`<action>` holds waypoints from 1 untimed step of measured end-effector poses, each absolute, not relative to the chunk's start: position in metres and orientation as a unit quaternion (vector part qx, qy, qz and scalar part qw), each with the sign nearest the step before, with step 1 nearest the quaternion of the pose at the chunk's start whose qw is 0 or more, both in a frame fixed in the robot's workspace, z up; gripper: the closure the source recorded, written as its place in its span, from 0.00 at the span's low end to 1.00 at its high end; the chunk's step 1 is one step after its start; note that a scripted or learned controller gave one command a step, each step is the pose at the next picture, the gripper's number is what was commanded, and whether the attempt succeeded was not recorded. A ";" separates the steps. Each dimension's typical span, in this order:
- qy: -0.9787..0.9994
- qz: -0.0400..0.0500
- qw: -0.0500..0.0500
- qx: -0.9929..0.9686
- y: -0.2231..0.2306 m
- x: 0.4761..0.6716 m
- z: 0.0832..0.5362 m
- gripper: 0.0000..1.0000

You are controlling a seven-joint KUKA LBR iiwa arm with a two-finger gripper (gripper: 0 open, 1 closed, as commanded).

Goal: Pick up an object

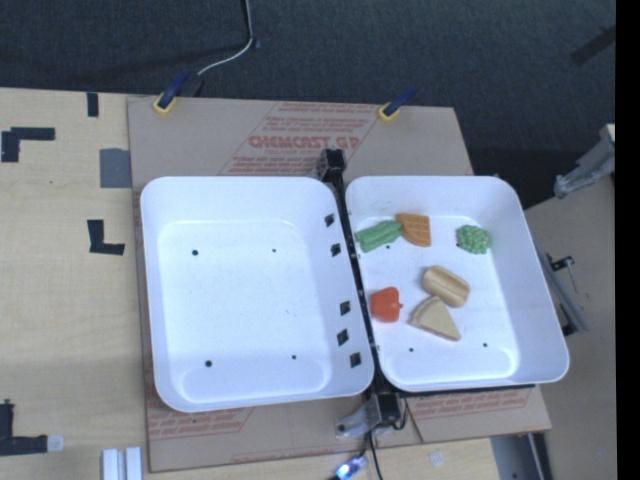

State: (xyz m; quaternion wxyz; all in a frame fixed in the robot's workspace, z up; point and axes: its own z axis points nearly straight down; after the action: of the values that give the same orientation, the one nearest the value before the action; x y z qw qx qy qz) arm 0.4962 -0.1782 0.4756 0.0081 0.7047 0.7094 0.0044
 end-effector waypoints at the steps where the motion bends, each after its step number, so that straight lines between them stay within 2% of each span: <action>1: 0.708 0.001 0.003 0.706 -0.177 0.484 0.539 0.00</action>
State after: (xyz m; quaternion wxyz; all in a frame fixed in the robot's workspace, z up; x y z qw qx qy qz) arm 0.4837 -0.1766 0.5388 0.0032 0.7065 0.7077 0.0014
